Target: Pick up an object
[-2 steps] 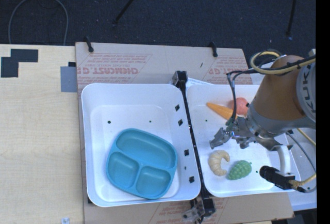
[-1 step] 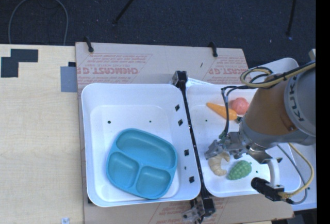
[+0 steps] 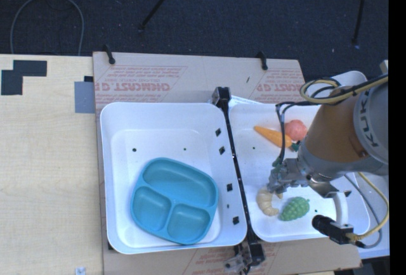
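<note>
The right bin holds several toy foods. An orange carrot lies near its back, and a pink-red round fruit sits just right of it. A cream croissant-shaped piece lies near the front, with a green bunch of grapes to its right. My gripper hangs low in the right bin, just above and behind the cream piece and left of the grapes. Nothing shows between the fingers. The arm covers the bin's right part.
The left bin holds a blue divided plate towards its front. A black divider rail runs between the two bins. Cardboard lies behind the bins, and a pale wooden bench top spreads to the left.
</note>
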### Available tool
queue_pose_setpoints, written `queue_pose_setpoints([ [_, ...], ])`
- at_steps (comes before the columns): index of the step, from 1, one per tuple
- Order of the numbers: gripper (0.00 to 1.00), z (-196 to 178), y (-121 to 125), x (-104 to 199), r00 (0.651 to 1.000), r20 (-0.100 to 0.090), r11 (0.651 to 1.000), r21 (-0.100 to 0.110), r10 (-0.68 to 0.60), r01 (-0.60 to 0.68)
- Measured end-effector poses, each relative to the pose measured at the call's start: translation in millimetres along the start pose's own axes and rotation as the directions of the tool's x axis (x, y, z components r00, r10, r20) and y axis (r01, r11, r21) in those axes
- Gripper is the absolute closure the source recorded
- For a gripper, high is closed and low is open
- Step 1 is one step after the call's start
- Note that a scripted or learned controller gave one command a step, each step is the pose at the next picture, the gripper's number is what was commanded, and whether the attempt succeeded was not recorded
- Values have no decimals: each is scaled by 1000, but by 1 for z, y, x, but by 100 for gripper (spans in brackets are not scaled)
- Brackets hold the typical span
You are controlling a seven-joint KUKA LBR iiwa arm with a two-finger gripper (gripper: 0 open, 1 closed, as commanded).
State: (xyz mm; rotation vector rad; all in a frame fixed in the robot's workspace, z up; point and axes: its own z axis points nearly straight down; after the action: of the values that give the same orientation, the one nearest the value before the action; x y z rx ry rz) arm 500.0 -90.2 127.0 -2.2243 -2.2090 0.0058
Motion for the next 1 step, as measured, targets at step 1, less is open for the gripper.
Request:
queue_pose_setpoints([
  [1, 100, -62, 0, -5, 1000, 2, 1000, -8, -7, 7],
])
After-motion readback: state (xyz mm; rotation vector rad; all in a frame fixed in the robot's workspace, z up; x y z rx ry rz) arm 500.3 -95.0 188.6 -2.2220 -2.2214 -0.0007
